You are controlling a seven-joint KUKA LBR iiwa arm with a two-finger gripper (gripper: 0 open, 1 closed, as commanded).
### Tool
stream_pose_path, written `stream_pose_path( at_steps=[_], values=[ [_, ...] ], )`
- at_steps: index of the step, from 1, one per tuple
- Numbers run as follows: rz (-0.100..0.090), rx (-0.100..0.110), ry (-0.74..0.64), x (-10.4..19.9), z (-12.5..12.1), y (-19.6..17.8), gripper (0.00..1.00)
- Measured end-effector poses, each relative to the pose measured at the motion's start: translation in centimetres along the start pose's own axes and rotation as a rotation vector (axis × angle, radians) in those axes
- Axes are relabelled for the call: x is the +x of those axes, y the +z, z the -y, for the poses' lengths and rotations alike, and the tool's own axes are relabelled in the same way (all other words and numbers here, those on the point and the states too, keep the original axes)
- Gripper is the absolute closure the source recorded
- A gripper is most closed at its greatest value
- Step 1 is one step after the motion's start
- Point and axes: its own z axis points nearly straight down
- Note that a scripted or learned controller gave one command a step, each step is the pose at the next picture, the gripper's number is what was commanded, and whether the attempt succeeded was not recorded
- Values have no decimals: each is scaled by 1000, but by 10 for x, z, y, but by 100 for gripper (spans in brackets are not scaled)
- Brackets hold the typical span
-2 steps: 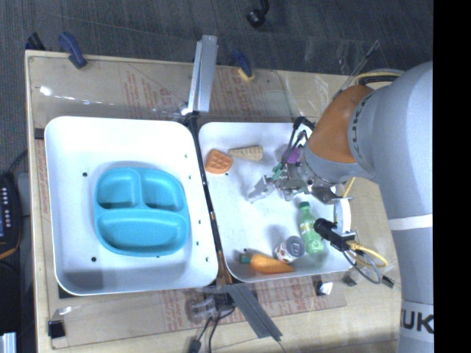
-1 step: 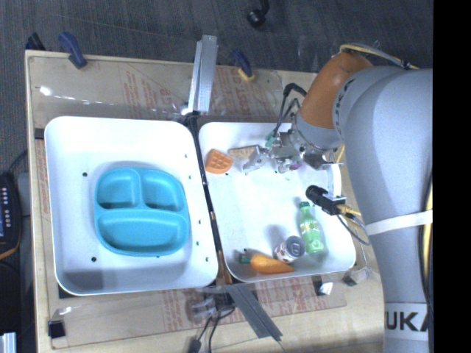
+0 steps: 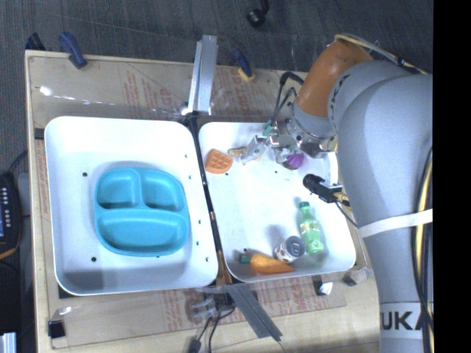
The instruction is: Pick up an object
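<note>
Bearing two white bins (image 3: 55,197), wooden bench (image 3: 110,79).

White letters "UKA" readable on grey arm (image 3: 401,197), lower right of frame; word cut off at edge. Faint red print on surface (image 3: 110,87) covering, too blurred to read.

Right bin contents noted: orange wedge (image 3: 218,161) far-left; purple item (image 3: 294,160) far side; green bottle (image 3: 310,229), can (image 3: 290,249), carrot (image 3: 268,265) near edge.
</note>
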Motion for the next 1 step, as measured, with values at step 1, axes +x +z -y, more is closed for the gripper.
stream_pose_path(
  at_steps=[1],
  values=[
    [-1, 3, 3, 18, 77, 1, 0]
  ],
)
